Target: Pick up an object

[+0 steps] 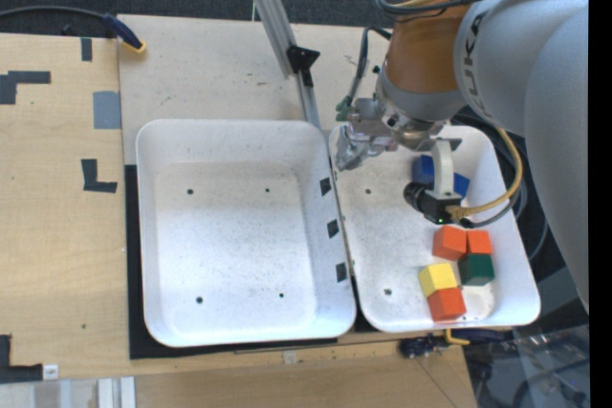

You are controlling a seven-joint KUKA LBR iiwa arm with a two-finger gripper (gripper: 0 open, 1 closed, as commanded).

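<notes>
Arm (497, 43), grey with orange band, reaching in from the right over the right bin (382, 234). Two white bins lie side by side on the bench (57, 234); the left bin (229, 234) has only dark specks on its floor. The gripper (356, 148) hangs over the right bin's upper left corner, near the divide between bins; whether it is released or clenched cannot be told, and nothing is seen held in it.

Blocks, all in the right bin: one blue block (432, 175) near the upper right, partly behind a white part of the wrist; two orange blocks, one (449, 244) heading the lower cluster and one (447, 304) at its foot; one yellow block (439, 278); one green block (477, 270). A further orange face just right of the upper orange block may be a third. Candidate objects thus lie well apart from the gripper, toward the bin's right and lower right.

Risks, as judged: a descent here would likely close on bare floor or strike the bin wall. In the cluster, blocks touch, so fingers may lack room and push neighbours aside or pinch two together.
</notes>
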